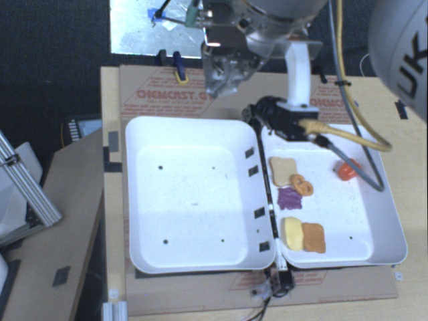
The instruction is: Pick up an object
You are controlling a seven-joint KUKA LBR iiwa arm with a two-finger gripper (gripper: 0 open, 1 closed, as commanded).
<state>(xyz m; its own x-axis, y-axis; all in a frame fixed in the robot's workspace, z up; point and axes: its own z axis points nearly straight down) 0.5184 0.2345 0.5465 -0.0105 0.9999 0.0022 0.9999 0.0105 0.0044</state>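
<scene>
Camera view: two shallow white bins sit side by side on the table; the left bin (184, 199) has nothing in it, and the right bin (374, 226) carries all the pieces. In it: a tan toast-like slice (282, 169), touching an orange pretzel-shaped piece (302, 186), with a purple lump (289, 198) just below them; nearer the front a pale yellow piece (293, 233) and an orange-brown slab (313, 237) lie edge to edge; a red-orange piece (346, 171) sits apart toward the right wall, beside a grey cable. The gripper (224, 79) hangs above the cardboard behind the left bin, well apart from every piece, holding nothing; cannot tell how wide it stands, too blurred. Judgement: the approach step is not begun. Best target is probably the red-orange piece, since it is isolated, though the cable is close; the clustered pieces risk a double contact. Come straight down over one piece and keep off the bin wall.
</scene>
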